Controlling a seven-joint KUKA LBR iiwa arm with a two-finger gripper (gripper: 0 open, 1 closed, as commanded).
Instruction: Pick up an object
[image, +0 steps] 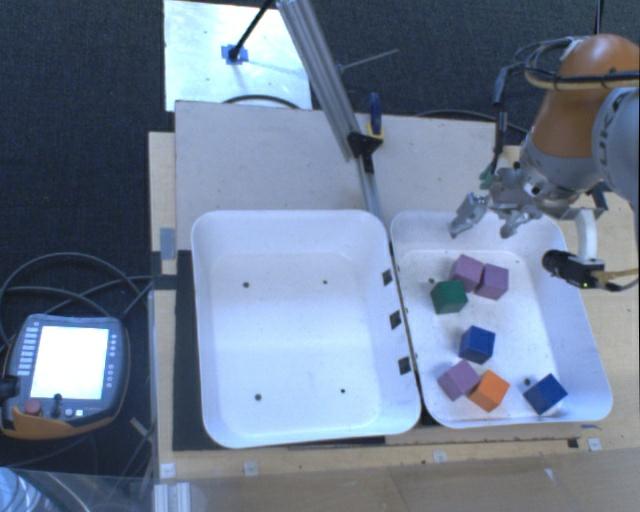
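My gripper hangs over the far edge of the right bin, fingers spread open with nothing between them. In that bin lie several small cubes: two purple ones side by side, a green one just left of them, a blue one in the middle, and near the front a purple one, an orange one and a second blue one. The nearest cubes, the purple pair, sit a short way in front of and below the gripper.
The left bin stands beside the right one, joined by black clips. A slanted metal pole crosses the back of the bench. A teach pendant lies off the bench at left.
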